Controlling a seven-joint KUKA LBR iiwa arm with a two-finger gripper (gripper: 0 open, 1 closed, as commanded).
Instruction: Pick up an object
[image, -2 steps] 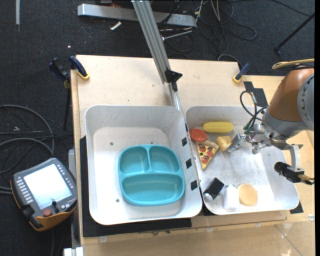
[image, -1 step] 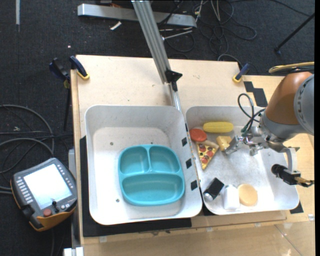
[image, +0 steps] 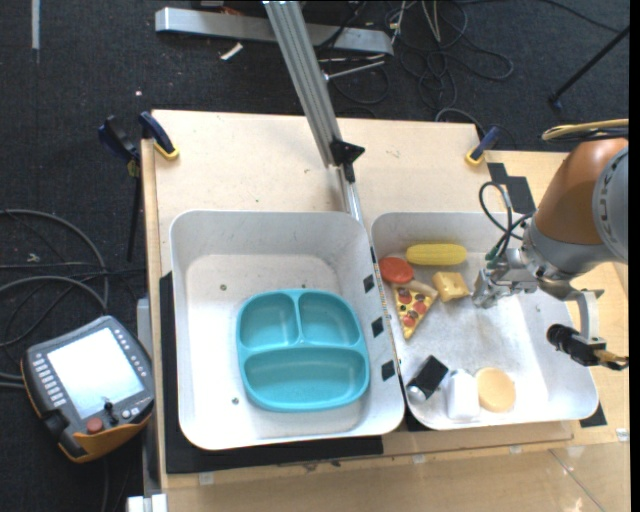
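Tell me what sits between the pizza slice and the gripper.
In the camera view, a small yellow block lies between the pizza slice and the gripper, in the right bin.

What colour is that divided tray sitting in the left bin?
The divided plastic tray is turquoise blue, seen clearly in the overhead camera view.

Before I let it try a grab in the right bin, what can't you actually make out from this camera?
- Gripper: small and seen from above in the camera view; finger state unreadable, as is any contact with the cheese-like yellow piece.
- Arm: cut off by the right edge.
- Black object and white object: too small to identify.
- Round tan item: identity unclear.
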